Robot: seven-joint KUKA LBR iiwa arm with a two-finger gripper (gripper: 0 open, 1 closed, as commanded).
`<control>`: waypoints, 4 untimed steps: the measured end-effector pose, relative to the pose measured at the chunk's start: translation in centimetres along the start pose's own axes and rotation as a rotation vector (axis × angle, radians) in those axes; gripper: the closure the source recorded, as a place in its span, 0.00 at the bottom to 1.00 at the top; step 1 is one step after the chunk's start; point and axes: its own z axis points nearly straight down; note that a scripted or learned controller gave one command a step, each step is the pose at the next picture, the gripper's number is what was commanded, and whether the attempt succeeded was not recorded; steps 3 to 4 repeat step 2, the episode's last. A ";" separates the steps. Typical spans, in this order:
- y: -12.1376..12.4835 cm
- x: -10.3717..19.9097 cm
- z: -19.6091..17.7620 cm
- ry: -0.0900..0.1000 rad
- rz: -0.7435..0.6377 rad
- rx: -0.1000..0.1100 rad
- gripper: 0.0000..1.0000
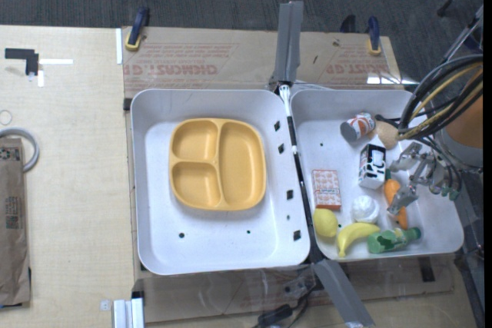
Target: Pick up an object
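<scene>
orange carrot (pixel 393 190) sits in the right bin (pixel 453 238), far right, beside the white carton (pixel 373 165) | gripper (pixel 409 179) hangs right over it, likely lined up for a grab | jaws spread, nothing between them | you've no grasp yet

Glossy yellow plastic plate (pixel 217 164) in a smooth white bin (pixel 154 242) — matt cardboard (pixel 207 57) behind, pale wood bench (pixel 69 165).
</scene>
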 end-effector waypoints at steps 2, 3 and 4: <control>4.6 -4.3 -12.7 -0.001 0.110 0.000 1.00; 4.6 -4.3 -12.7 -0.001 0.110 0.000 1.00; 4.6 -4.3 -12.7 -0.001 0.110 0.000 1.00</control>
